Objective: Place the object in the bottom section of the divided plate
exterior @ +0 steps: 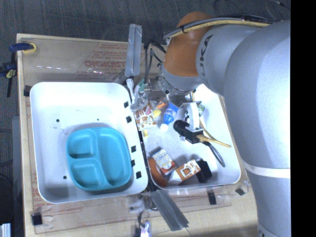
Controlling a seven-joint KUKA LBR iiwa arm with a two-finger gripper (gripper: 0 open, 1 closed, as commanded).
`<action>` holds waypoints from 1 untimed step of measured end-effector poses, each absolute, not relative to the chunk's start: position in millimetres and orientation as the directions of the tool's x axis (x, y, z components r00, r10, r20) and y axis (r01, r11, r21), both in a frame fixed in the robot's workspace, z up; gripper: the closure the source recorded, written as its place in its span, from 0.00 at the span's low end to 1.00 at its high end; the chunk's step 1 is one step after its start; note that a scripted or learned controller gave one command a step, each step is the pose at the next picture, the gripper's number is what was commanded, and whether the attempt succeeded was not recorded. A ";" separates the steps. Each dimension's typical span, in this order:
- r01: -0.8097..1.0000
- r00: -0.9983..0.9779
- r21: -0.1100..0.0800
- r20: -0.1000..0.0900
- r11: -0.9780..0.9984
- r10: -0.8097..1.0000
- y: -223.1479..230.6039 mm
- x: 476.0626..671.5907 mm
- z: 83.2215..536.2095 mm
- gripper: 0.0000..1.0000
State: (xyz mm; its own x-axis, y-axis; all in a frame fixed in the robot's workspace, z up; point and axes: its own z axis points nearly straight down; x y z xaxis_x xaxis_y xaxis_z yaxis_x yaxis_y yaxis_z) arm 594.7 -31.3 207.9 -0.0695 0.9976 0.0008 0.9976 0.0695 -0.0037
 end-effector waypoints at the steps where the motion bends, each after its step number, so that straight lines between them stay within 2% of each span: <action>1: 0.995 -0.103 -0.006 0.000 0.103 0.995 64.6 535.4 201.9 1.00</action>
